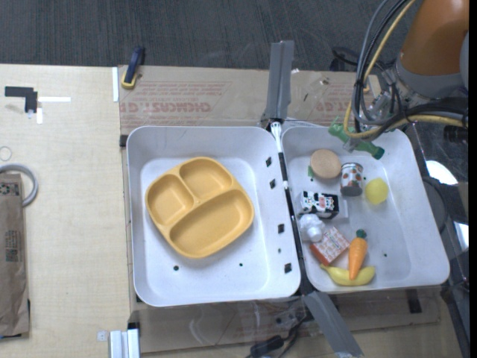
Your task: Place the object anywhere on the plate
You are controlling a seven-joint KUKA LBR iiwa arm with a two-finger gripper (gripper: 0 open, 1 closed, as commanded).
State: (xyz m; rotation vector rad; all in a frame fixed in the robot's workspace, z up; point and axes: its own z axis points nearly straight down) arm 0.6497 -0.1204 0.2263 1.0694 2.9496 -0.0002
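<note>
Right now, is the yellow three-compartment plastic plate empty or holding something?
Empty: all three compartments of the yellow three-compartment plastic plate show bare yellow surface.

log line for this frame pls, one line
arm: over right bin's far edge | gripper: above bin | plate: left bin, bare | carrot, banana, lemon: right bin

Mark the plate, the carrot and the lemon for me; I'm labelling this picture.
plate (200, 207): camera view, on the ridge between its compartments.
carrot (357, 256): camera view, middle of its orange body.
lemon (376, 191): camera view, middle of its yellow skin.
</note>
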